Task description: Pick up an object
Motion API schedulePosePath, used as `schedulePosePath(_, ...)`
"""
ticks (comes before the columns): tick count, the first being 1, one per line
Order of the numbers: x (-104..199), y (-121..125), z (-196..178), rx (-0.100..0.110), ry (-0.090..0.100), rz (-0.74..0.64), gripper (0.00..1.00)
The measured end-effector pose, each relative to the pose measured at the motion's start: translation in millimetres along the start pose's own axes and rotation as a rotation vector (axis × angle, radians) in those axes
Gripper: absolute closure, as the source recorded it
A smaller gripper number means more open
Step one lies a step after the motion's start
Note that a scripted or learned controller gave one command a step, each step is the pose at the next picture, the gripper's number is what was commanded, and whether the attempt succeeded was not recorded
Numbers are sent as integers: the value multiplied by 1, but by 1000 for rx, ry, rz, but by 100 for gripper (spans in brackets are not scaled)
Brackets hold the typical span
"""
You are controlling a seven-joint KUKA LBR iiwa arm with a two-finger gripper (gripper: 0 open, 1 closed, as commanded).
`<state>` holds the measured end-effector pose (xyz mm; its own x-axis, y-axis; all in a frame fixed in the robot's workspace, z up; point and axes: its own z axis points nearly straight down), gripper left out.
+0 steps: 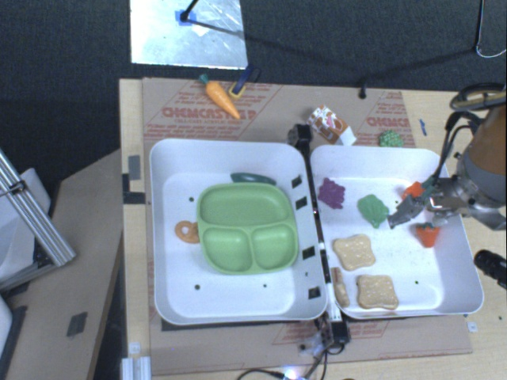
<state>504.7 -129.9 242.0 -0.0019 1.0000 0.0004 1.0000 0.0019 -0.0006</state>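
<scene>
The grey arm (485, 165) reached in from the right, its wrist angled down and leftward. Ahead of the wrist, the gripper (404, 212) pointed left with its dark fingers (399, 216) low.

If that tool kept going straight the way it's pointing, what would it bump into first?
Probably the green toy. The tool points toward the picture's left, and that toy lies just ahead of its tips, with the purple toy further on. Its height over the bin is unclear.

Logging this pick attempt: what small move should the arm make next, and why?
Probably edge a little left and lower: the end effector hangs in the right bin, just right of the green toy, the nearest piece, and nothing shows between its tips.
</scene>
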Motion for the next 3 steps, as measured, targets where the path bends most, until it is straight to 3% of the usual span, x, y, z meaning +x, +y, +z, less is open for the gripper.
schedulePosePath(2, -9, -12, 105, 4, 1, 1, 0)
schedulePosePath(3, -9, -11, 155, -5, 0, 2, 0)
